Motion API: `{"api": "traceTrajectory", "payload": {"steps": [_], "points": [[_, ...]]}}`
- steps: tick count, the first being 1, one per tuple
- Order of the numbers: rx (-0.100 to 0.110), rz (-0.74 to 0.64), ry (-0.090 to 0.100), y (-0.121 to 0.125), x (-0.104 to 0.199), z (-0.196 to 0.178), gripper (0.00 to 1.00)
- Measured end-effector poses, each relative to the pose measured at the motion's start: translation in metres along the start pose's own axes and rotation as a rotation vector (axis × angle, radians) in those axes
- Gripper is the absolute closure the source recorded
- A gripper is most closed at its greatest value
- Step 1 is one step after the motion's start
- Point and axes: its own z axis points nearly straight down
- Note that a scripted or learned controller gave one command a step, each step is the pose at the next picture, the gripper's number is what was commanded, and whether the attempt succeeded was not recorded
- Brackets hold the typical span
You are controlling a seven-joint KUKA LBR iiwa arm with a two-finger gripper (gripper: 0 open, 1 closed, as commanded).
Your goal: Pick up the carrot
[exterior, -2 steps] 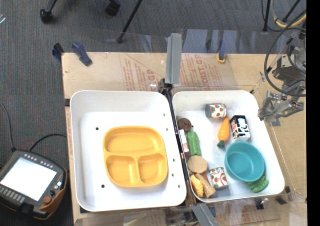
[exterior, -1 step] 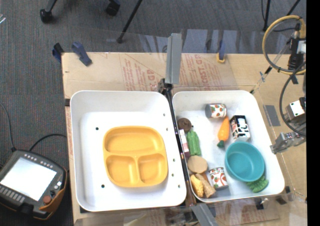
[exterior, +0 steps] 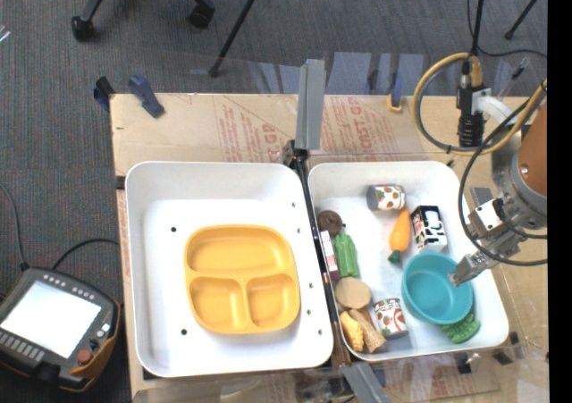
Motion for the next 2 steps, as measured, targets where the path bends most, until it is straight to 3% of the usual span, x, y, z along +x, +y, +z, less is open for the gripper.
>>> {"api": "traceTrajectory", "payload": {"steps": [1,2], "points": [[0.007,-0.371,0.003,-0.018,0.084,-0.084,1.00],[0.001,-0.627,-0.002,0.017,0.072,-0.010,1.00]]}}
